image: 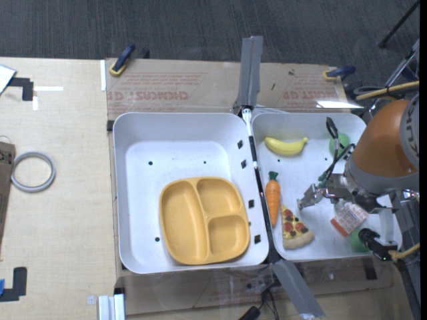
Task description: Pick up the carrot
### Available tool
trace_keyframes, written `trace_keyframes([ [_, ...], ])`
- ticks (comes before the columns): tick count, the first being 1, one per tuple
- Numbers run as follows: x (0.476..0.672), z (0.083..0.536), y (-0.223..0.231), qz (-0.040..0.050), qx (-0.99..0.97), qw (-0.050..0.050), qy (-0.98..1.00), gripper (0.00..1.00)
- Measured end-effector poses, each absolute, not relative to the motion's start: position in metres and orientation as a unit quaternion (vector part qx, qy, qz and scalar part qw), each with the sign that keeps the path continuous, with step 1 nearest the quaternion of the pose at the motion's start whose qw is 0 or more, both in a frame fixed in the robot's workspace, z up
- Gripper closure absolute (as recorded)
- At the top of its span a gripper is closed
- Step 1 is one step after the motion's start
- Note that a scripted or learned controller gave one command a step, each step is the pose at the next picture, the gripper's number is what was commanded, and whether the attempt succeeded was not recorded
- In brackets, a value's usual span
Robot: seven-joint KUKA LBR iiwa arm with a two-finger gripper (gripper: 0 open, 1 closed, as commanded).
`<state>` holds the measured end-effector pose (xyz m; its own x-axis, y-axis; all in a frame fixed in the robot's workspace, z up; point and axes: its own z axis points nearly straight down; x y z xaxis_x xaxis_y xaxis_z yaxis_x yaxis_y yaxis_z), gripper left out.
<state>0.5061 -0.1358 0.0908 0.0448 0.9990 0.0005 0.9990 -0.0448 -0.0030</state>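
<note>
An orange carrot (pixel 273 197) with a green top lies lengthwise by the left wall of the right bin (pixel 298 127). My gripper (pixel 312 198) hovers low over the bin's middle, a short way right of the carrot and apart from it. Its metal fingers (pixel 307 200) point left toward the carrot with nothing between them. The grey arm with its orange band reaches in from the right.
A pizza slice (pixel 293 227) lies just below the carrot, and a banana (pixel 285 145) rests above it. A red-and-white packet (pixel 347 219) and green items sit under the arm. The left bin (pixel 133 179) holds a yellow divided plate (pixel 203 219).
</note>
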Motion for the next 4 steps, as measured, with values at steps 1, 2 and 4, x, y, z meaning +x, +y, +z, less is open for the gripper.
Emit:
trace_keyframes([
  [1, 0.477, 0.091, -0.097, 0.0005, -0.659, 0.001, -0.752, 0.0],
  [2, 0.477, 0.091, -0.101, 0.0002, -0.555, 0.001, -0.832, 0.0],
  [4, 0.478, 0.191, 0.04, 0.0005, -0.527, 0.0, -0.85, 0.0],
])
